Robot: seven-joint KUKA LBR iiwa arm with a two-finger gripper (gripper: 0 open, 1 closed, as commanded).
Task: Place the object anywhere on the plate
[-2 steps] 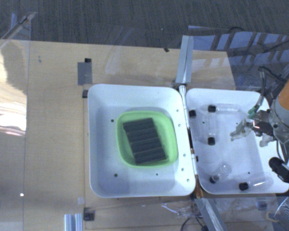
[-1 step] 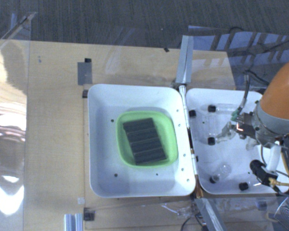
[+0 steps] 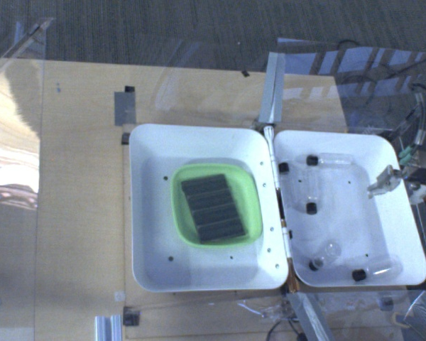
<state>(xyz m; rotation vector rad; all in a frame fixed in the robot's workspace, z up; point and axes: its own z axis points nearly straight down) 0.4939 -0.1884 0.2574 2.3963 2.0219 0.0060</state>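
**Desk:** What does the overhead camera give you from the bench?

**Operator:** Looking down at a slant, I see two white bins side by side on a pale wooden bench [image 3: 57, 247]. The left bin [image 3: 143, 212] holds a lime-green plate [image 3: 180, 190], squarish with rounded corners and a raised rim.

**Desk:** And the object?

**Operator:** The dark block [image 3: 212, 207] lies flat on the plate, inside the rim and roughly at its middle. It is a charcoal-grey rectangle, matte, crossed by several ridges or grooves that split its top into bands. Its long side runs up and down my view, turned slightly off the plate's edges. Green shows around it on all sides.

**Desk:** Where is the arm?

**Operator:** At the right edge. I read the gripper [image 3: 385, 180] as the pale grey piece over the right rim of the right bin [image 3: 414, 251], well apart from the plate and the block. Whether it is open or closed I cannot tell at this angle. I see nothing held in it.

**Desk:** Anything else in frame?

**Operator:** Small black caps [image 3: 311, 208] are scattered across the right bin's floor, some on clear pieces too faint for me to make out. A grey metal bar [image 3: 272, 94] runs back from the seam between the bins. Bright glare [image 3: 11, 155] washes the bench's left side.
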